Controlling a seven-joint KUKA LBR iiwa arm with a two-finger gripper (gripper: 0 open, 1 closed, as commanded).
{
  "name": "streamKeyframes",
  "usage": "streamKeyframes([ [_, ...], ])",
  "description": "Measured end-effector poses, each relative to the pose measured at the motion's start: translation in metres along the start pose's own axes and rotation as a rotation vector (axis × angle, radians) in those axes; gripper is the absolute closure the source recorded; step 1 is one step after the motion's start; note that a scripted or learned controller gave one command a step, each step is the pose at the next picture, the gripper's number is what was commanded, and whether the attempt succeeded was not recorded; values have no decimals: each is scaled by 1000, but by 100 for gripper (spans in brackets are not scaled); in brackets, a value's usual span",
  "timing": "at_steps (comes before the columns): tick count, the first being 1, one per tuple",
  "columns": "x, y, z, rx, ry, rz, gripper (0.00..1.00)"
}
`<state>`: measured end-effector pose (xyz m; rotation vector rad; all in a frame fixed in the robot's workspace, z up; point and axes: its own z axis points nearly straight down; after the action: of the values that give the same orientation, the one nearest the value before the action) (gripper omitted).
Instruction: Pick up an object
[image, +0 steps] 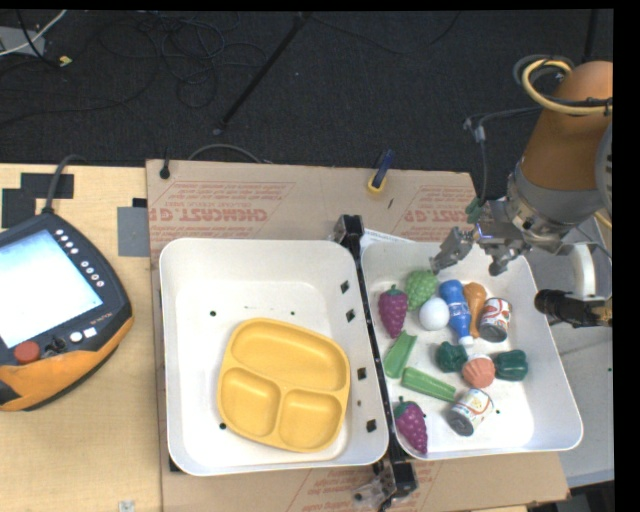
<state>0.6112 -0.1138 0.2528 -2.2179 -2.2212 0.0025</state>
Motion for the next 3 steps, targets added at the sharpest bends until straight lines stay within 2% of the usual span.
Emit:
streamKeyframes([
  [1, -1, 0, -10, 1, 1, -1, 100],
  [2, 64, -68, -65, 1, 2, -3, 100],
  [3, 187, -114, -128, -6, 4, -15, 100],
])
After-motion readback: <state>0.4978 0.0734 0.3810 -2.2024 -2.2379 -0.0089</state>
